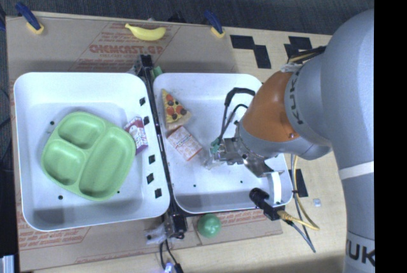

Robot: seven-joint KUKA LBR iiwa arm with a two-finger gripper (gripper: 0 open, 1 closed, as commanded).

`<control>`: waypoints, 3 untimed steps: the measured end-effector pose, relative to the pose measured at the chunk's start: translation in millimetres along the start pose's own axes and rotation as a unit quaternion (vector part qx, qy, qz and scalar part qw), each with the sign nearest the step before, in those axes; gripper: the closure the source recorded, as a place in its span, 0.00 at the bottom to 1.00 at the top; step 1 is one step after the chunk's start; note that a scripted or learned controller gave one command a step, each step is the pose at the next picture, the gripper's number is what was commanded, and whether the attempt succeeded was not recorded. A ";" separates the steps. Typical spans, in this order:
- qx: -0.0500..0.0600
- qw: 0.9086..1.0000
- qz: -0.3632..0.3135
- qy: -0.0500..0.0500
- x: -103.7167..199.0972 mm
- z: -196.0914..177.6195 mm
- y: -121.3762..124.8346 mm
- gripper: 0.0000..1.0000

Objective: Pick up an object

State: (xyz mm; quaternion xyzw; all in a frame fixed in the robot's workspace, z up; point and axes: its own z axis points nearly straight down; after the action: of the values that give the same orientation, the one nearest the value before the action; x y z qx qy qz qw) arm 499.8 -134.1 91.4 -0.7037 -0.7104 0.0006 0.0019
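Note:
In the right bin (191,198) lie a toy pizza slice (173,107) near the divider and a pale pink box (185,144) just below it. My gripper (215,154) reaches down into the middle of this bin, right of the pink box and close to its lower right corner. The wrist and its orange band hide the fingers. In the left bin (32,151) rests a green divided plate (87,154), and a small red and white packet (137,133) lies beside its right edge.
A yellow toy banana (145,31) lies on the cardboard behind the bins. A green ball (208,225) sits on the bench in front of the right bin. Blue clamps (29,18) hold the cardboard's back edge. My arm covers the right bin's right side.

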 end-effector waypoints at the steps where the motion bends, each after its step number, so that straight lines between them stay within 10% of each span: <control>1: -0.004 1.000 0.001 -0.002 42.6 -162.7 -12.9 1.00; 2: -0.002 1.000 0.003 -0.002 -60.1 -145.0 -24.1 1.00; 3: 0.000 1.000 0.002 -0.001 -76.5 -128.2 -24.6 1.00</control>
State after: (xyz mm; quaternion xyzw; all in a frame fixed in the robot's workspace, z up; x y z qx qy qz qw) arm 476.3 -211.1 219.6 -0.7052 -0.7090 0.0008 0.0011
